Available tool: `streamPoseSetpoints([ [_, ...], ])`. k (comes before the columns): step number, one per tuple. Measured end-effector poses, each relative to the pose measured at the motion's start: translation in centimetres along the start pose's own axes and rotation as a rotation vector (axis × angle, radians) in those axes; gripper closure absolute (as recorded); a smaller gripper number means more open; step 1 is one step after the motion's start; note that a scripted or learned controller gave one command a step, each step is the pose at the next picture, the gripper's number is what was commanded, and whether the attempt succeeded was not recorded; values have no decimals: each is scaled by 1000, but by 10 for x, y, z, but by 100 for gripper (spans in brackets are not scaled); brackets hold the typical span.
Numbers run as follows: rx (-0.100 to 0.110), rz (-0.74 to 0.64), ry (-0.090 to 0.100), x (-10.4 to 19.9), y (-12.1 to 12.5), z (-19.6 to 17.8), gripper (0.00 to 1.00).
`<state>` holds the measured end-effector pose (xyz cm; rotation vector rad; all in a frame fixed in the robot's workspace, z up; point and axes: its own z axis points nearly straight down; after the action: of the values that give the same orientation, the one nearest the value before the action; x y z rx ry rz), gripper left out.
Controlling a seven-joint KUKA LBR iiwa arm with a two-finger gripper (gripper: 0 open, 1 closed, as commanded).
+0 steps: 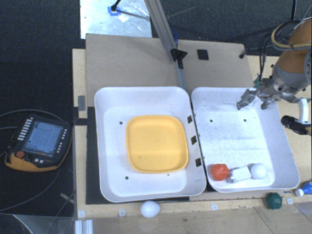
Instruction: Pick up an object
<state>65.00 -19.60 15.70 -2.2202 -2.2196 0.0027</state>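
Observation:
The right bin [243,130] holds a small red-orange object [219,171], a white block [240,174] and a white ball [258,170], all lined up near its front edge. A yellow square plate [157,143] lies in the left bin [109,145]. My gripper [255,100] hangs over the back right corner of the right bin, far from the objects, open with its two fingers spread and nothing between them.
A white egg-shaped object [150,209] and a dark green ball [273,200] lie on the bench in front of the bins. A teach pendant [38,143] sits on the floor at the left. A slanted metal pole [163,23] rises behind the bins.

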Motion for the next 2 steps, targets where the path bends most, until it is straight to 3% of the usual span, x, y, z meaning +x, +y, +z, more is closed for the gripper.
streamPoseSetpoints([
  [1, 0, -1, 0, 5, 8, 52, 0],
  [2, -3, -1, -1, 5, 9, 67, 0],
])
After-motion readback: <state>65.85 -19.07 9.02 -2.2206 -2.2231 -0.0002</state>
